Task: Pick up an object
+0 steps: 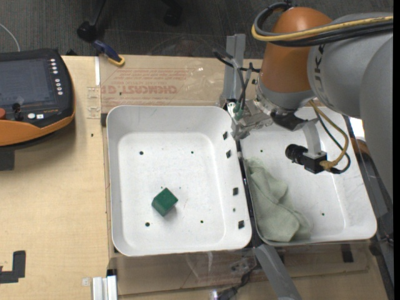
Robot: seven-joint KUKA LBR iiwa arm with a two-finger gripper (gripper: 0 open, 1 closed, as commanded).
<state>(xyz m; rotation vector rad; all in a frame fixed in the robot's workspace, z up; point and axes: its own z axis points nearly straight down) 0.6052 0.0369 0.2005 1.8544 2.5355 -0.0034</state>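
A small green cube (pixel 165 202) lies in the left bin (pixel 125 167), toward its front. A crumpled pale green cloth (pixel 272 202) rests in the right bin (pixel 350 217), against its left wall. My gripper (pixel 241 125) hangs over the far left corner of the right bin, close to the divider between the bins, well apart from both the cube and the cloth. I see nothing held in it. The grey arm with its orange band (pixel 292 39) covers the far part of the right bin.
A teach pendant (pixel 31 95) lies on the bench at the far left. Cardboard (pixel 156 83) lies behind the left bin. A black connector with cables (pixel 306 158) hangs off the wrist above the right bin.
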